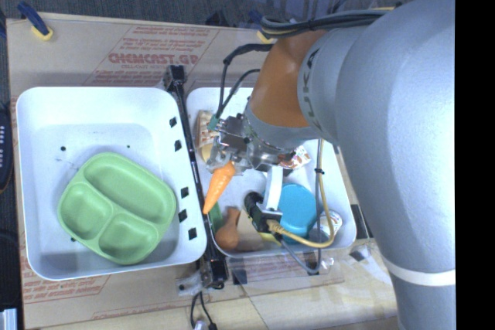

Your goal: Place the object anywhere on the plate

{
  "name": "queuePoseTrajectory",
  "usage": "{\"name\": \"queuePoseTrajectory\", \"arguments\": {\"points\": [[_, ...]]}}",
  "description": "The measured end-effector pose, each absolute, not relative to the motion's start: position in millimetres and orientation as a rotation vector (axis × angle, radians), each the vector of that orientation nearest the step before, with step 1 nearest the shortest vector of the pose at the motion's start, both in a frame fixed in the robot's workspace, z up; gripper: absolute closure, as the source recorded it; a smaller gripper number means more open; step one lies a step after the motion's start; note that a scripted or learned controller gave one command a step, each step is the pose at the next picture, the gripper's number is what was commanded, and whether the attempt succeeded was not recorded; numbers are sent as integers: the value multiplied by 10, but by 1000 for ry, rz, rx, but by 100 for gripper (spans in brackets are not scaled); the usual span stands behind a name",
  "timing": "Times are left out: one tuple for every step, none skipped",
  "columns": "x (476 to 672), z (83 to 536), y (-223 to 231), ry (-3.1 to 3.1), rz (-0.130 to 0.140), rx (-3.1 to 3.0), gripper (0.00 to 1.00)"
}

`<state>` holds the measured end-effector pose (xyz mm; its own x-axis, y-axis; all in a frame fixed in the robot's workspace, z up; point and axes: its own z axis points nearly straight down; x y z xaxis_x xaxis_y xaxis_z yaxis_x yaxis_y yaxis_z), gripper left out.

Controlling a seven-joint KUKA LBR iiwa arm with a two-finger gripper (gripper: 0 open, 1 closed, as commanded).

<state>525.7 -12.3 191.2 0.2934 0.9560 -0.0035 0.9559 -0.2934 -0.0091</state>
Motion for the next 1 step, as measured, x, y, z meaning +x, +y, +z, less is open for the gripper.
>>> {"name": "queuePoseTrajectory", "arguments": {"points": [[5257,1912,-124,-1864,13,-2523,0]]}}
